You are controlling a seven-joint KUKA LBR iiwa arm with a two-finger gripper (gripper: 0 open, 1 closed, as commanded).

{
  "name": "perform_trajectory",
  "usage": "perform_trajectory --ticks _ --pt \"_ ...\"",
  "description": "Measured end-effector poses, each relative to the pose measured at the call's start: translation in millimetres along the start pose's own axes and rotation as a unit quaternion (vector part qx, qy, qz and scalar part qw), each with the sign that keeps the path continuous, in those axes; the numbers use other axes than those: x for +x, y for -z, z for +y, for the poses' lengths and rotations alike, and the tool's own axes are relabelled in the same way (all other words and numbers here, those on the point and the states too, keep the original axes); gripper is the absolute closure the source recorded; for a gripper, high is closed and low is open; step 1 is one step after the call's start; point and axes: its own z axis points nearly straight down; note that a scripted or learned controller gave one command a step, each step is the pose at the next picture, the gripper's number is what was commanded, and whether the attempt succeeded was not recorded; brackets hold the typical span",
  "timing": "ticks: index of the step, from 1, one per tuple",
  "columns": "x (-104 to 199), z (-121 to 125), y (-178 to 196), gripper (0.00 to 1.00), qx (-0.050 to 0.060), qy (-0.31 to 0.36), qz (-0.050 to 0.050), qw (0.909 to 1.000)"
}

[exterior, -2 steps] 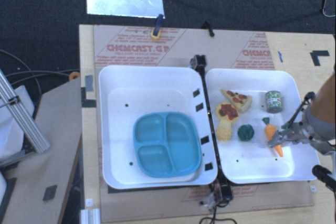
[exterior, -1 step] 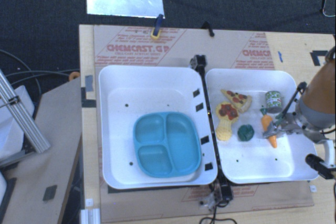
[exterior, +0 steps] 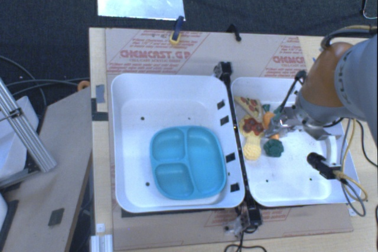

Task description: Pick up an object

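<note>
Several toy foods lie at the left side of the right bin [exterior: 295, 186]. A pizza slice [exterior: 249, 105] sits at the back, with a red piece [exterior: 253, 125] below it. A small orange piece [exterior: 268, 119] lies beside them, a yellow corn-like piece [exterior: 252, 149] toward the front, and a green broccoli [exterior: 273, 148] to its right. My gripper [exterior: 276, 128] hangs low over this cluster, between the orange piece and the broccoli. The grey arm with its orange band [exterior: 322, 82] reaches in from the right.
The left bin [exterior: 133, 97] holds a blue divided plate [exterior: 188, 162]. A black clip divider [exterior: 231, 121] runs between the bins. Cables and a black connector [exterior: 322, 165] hang off the wrist over the right bin's right half.
</note>
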Motion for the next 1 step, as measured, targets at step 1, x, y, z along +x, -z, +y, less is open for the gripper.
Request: perform_trajectory --ticks 1 --pt "87.5 22.5 105.9 1.0 -0.004 0.001 0.001 1.0"
